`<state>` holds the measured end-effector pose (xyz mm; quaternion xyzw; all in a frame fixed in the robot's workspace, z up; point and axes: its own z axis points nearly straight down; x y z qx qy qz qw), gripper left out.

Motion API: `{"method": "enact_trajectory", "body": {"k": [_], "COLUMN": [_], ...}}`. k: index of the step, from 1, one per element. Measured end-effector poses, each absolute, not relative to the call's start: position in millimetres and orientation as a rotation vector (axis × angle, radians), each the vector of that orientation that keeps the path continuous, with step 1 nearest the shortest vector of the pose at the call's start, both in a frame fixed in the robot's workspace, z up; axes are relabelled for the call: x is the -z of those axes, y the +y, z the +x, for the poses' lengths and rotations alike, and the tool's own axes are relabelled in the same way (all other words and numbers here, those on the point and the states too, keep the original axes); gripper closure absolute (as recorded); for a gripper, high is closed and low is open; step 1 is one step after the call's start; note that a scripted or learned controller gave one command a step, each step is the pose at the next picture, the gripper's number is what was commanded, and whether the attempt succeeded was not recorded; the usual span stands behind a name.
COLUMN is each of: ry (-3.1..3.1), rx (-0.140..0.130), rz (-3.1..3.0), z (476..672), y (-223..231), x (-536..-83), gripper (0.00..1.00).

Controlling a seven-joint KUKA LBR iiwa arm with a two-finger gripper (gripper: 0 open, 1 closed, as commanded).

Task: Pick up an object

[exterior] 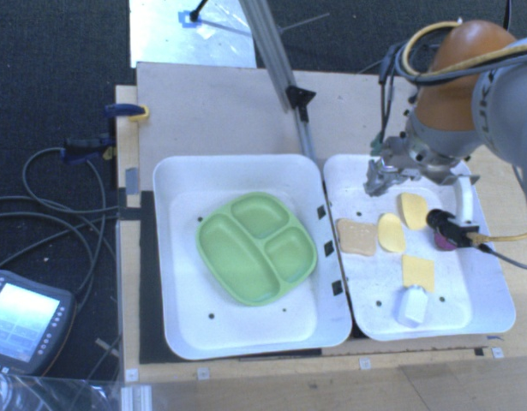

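Grey gripper (377, 178) hovering over right bin (349, 174), finger state unreadable | yellow pieces (392, 232) lying close together | risking a nudge, not a grasp.

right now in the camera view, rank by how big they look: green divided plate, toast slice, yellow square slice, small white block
1. green divided plate, by far the largest
2. toast slice
3. yellow square slice and small white block: these look about alike, so I would not rank them.
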<state>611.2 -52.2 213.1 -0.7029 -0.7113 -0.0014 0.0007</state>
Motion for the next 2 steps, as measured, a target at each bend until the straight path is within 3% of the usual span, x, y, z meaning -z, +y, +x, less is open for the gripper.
{"method": "enact_trajectory", "body": {"k": [2], "ry": [-2.234], "rx": [0.006], "rz": [-2.209], "z": [636.9], "y": [48.0], "x": [-207.2], "gripper": [1.0]}}
